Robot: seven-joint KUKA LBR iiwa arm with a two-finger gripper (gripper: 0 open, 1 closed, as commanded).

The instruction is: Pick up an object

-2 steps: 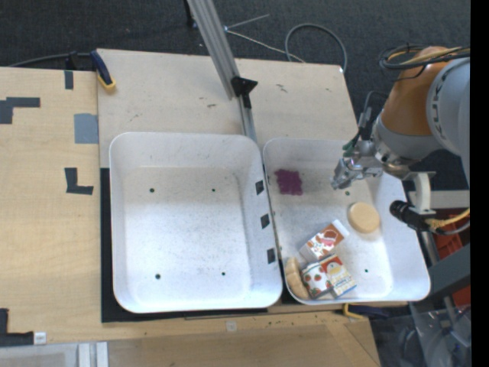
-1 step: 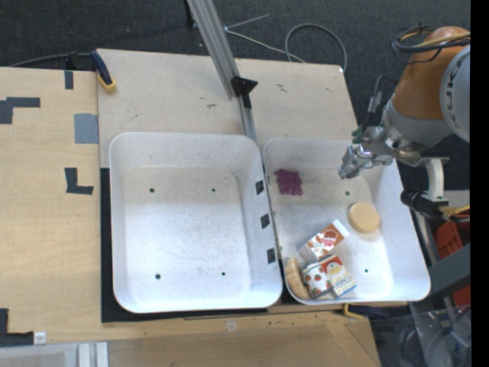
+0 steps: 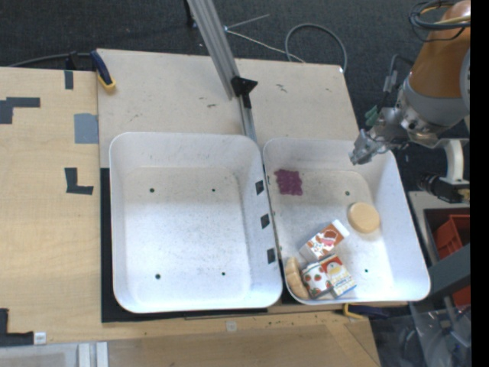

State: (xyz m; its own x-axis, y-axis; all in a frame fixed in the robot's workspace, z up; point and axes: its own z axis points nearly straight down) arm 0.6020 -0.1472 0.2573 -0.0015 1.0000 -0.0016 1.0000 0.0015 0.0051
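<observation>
The right bin (image 3: 397, 205) holds a purple bunch of grapes (image 3: 289, 181) near its back left. A round tan biscuit-like piece (image 3: 364, 217) lies toward the right wall. Two small red-and-white cartons (image 3: 324, 241) (image 3: 330, 275) sit at the front, with a brown bread-like piece (image 3: 294, 275) beside them. My gripper (image 3: 361, 153) hangs over the bin's back right rim, well apart from all the objects, with nothing seen in it.
The left bin (image 3: 183, 147) stands beside the right one. A slanted metal pole (image 3: 218, 40) runs down to the gap between the bins. Cables lie on the dark floor behind. A yellow-and-blue clamp (image 3: 103, 71) sits at the bench's back left.
</observation>
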